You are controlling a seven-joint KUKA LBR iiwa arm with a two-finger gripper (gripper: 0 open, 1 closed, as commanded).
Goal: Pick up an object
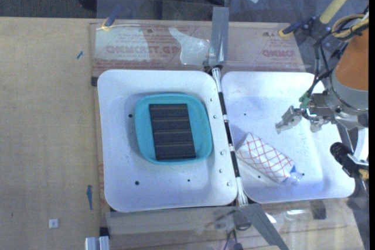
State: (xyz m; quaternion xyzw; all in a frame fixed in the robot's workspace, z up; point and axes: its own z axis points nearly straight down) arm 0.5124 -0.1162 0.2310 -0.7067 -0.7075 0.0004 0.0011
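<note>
At right of frame, above the right bin [263, 88], the gripper [287, 120] hangs with fingers slightly parted, nothing between them. Lower in that bin lies a red-checked paper tray [265, 161], apart from the gripper. Left bin [117, 91] holds a teal tray [202, 132] with a dark ridged block [171, 132].

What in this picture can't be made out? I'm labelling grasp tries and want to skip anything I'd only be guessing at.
- Gripper, camera view: small and blurred above the right bin; finger state unreadable.
- Arm: cut off by the right edge.
- Red-checked paper item: its lower end blurs into a small clear piece; can't identify it.
- Teal tray in the left bin: the dark ribbed insert hides its floor.
</note>
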